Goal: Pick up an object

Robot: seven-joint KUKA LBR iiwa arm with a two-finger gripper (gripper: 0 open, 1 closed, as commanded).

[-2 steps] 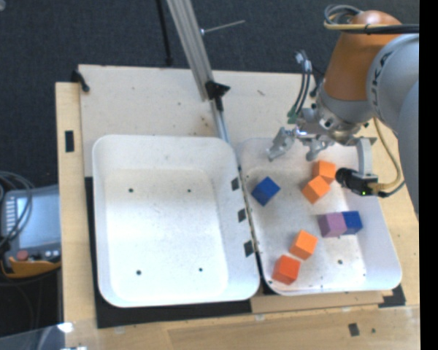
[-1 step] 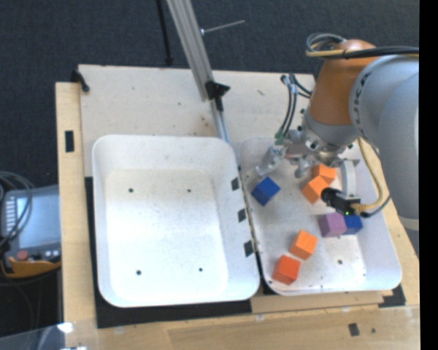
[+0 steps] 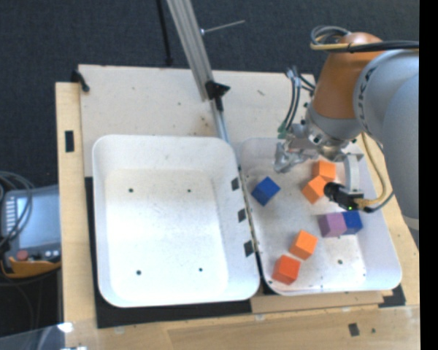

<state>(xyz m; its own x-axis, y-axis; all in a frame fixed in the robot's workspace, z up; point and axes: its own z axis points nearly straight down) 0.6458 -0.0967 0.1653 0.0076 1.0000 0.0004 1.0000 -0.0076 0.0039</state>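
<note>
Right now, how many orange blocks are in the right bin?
4. Two orange foam cubes sit near the front, and; two more lie under the wrist at and. The arm may hide others.

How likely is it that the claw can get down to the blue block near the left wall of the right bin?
Probably yes. The blue block lies apart from the other blocks, with bare floor around it, and the claw hangs just up and right of it. The bin wall is close.

2 bins side by side on bench (image 3: 69,195) | left bin (image 3: 168,217) beside right bin (image 3: 376,268) | right bin: 7 blocks (image 3: 265,191) | gripper (image 3: 286,159) over far-left part, behind nearest block | arm (image 3: 350,86) from right
</note>
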